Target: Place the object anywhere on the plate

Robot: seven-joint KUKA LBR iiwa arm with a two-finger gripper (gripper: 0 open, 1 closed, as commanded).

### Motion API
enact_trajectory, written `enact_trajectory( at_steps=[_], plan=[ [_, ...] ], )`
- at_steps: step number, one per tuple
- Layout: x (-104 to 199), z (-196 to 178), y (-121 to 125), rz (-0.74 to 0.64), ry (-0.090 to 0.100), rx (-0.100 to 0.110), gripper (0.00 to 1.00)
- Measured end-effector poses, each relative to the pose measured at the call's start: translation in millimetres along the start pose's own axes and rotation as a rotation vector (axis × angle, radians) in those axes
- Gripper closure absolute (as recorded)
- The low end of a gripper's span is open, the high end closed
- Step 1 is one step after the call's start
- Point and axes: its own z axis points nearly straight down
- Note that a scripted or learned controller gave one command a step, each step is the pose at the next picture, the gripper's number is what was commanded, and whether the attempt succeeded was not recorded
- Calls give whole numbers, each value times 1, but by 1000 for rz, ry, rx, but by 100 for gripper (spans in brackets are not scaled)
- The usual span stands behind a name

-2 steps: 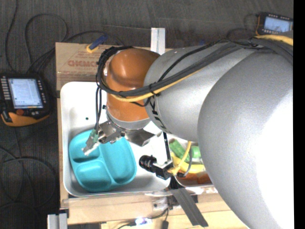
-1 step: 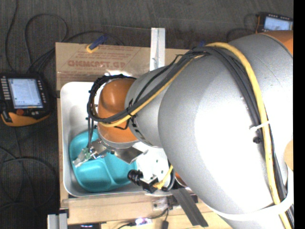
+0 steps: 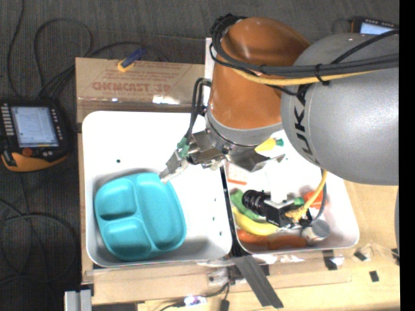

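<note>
Plate [image 3: 139, 222], teal and split into compartments, lies in the lower left part of the left bin [image 3: 130, 135]. Your end effector [image 3: 168, 170] hangs over that bin, just beside the plate's upper right rim. You cannot tell whether it is open or closed, nor whether it carries anything. In the right bin [image 3: 340, 216] you see a banana [image 3: 253, 227] among other crowded pieces.

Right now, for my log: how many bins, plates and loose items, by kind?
White bins: 2 (left bin, right bin)
Turquoise plate: 1
Loose items: uncountable, a heap in the right bin partly under the arm
Total counted: 3
</note>
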Motion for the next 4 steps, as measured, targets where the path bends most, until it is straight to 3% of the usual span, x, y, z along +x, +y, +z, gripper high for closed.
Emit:
enact_trajectory(
  at_steps=[1, 2, 3, 4],
  plan=[
    [0, -8, 0, 0, -4, 2, 100],
    [18, 128, 3, -17, 4, 4, 100],
    [73, 137, 20, 16, 2, 4, 100],
    [52, 45, 15, 676, -2, 2, 100]
  ],
)
